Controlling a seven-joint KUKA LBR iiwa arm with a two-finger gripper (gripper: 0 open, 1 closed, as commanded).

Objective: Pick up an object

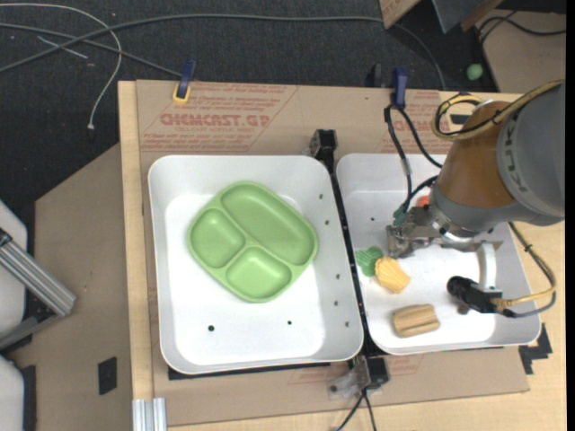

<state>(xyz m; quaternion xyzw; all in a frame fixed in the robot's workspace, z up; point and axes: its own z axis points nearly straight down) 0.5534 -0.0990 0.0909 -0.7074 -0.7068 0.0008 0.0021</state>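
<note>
The end effector (pixel 402 239) hangs low in the right bin (pixel 370 196), near that bin's middle, with the arm (pixel 490 164) coming in from 3 o'clock. The nearest thing to pick is a yellow cob (pixel 392 276) with a green end. It lies just beside the end effector, at about 7 o'clock from it, not under it. Its long axis runs from 10 o'clock, where the green end is, to 4 o'clock. A grasp would likely need a short shift toward 7 o'clock and a closing direction across that axis.

A tan block (pixel 414 320) lies farther off at 6 o'clock, near the front wall of the bin, with its long axis close to 9-to-3. The cob and the block are near each other but apart.

The left bin (pixel 180 303) on the table (pixel 225 119) holds a green plate (pixel 253 241) with three compartments, well apart from the end effector at 9 o'clock.

I cannot tell whether the end effector is apart or together, because the wrist covers much of it and its tip is a dark clutter. Nothing shows as held. Whether it touches the bin floor is also unclear.
</note>
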